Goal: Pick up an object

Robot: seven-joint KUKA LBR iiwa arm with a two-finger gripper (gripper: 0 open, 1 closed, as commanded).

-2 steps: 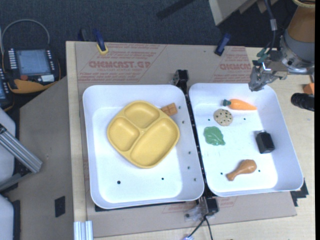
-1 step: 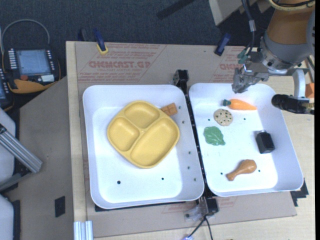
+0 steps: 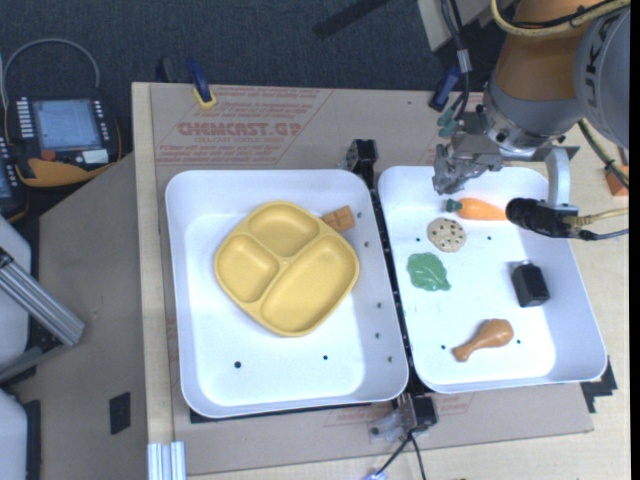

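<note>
The carrot [image 3: 482, 209] looks like the nearest pickable thing: a small orange toy one with a green tip, lying flat in the right bin [image 3: 570, 363], just below and a touch right of the pincer [image 3: 450, 181]. They're close, but I can't make out any contact. The pincer hangs over the far part of that bin, pointing down, and honestly I can't tell how far its fingers are spread from this angle. Nothing visible between them, so it's carrying nothing as far as I can see.

Right under the pincer, a bit nearer the camera, is a round cookie [image 3: 446, 234] with dark chips. Further toward the camera from that sits a green leafy piece [image 3: 428, 271]. Off to the pincer's right and nearer the camera is a small black block [image 3: 529, 283], and nearest the camera of all lies a brown drumstick [image 3: 484, 339].

Way over to the pincer's left, the left bin [image 3: 200, 368] holds a yellow divided plate [image 3: 287, 266], with a small tan chunk [image 3: 339, 219] touching its far edge.
</note>
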